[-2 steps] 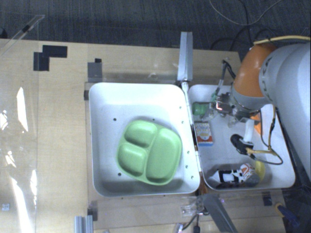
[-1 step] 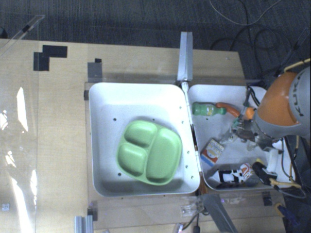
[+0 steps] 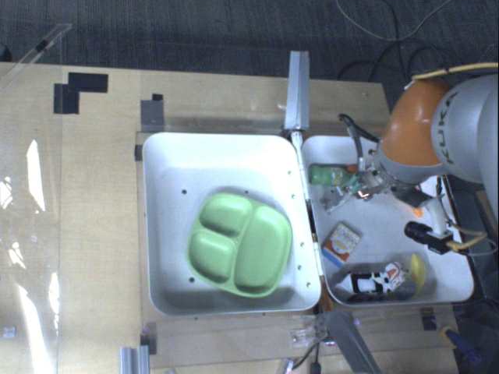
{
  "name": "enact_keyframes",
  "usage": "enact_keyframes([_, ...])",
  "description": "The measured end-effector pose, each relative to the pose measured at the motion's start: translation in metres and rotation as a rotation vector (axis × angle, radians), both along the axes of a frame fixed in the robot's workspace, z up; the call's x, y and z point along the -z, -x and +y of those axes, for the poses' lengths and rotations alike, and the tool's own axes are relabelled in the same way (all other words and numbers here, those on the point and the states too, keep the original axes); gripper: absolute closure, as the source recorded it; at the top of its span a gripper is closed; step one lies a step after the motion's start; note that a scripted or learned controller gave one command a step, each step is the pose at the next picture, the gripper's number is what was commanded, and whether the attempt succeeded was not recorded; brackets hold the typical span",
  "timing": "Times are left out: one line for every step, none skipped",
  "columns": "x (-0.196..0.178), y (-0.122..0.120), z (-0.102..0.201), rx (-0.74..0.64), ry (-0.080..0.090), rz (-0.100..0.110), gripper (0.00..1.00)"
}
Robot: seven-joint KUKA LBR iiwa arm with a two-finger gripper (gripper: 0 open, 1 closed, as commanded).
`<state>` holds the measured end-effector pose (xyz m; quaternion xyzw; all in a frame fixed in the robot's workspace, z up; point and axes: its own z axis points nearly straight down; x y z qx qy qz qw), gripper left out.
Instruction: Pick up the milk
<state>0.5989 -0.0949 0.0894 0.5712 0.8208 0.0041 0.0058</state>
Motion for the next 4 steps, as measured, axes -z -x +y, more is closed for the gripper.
enact_keyframes([-0.002,0.106,-0.031,-0.414,0.012,-0.006,0.00])
enact_keyframes([-0.001,0.017,0.000,-0.616,0.010,-0.002,0.00])
enact_keyframes([-0.001,-0.039,0.004,-0.558,0.002,0.032,0.00])
enact_keyframes([-0.014,-0.046,0.005,-0.558,0.012,0.000,1.00])
